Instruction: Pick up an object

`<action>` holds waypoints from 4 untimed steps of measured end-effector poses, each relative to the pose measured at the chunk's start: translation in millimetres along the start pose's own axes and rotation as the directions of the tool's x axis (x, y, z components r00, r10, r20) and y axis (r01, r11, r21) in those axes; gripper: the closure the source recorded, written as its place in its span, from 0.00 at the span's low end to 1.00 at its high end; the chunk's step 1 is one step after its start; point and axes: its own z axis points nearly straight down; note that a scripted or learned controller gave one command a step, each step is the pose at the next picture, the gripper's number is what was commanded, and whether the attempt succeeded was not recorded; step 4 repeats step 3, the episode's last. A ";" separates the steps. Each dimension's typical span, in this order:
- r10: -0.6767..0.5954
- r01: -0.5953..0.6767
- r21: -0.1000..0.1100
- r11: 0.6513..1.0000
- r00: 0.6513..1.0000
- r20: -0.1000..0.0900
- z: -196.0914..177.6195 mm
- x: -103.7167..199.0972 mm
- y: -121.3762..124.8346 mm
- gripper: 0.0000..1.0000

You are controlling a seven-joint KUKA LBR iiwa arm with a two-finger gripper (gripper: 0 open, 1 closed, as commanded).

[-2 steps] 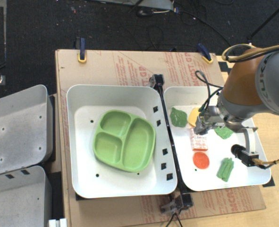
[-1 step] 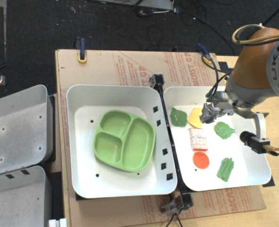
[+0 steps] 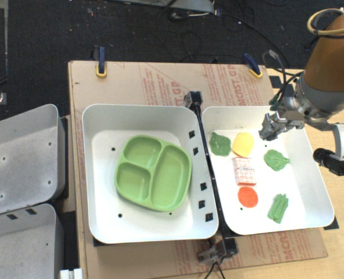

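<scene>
— Well, where am I? My gripper (image 3: pixel 269 129) hangs over the far edge of the right bin (image 3: pixel 311 173); I cannot tell whether it is released or clenched.

— What's nearest it?

— The yellow piece (image 3: pixel 243 143), by that bin's far left corner, touching a green leaf (image 3: pixel 220 143) and the wrapped packet (image 3: pixel 244 171). I fear I'd nudge those three together, or clip the rim.

— And around?

— A cardboard-covered bench (image 3: pixel 142 83), dark floor (image 3: pixel 38 34) with cables, and a green divided tray (image 3: pixel 153 172) mid left bin (image 3: pixel 102 127).
</scene>
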 end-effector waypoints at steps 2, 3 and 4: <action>-0.006 0.006 0.007 1.000 1.000 -0.003 26.2 103.9 35.6 1.00; -0.007 0.007 0.006 1.000 1.000 -0.004 37.0 163.7 43.9 1.00; -0.007 0.007 0.006 1.000 1.000 -0.004 37.0 163.7 43.9 1.00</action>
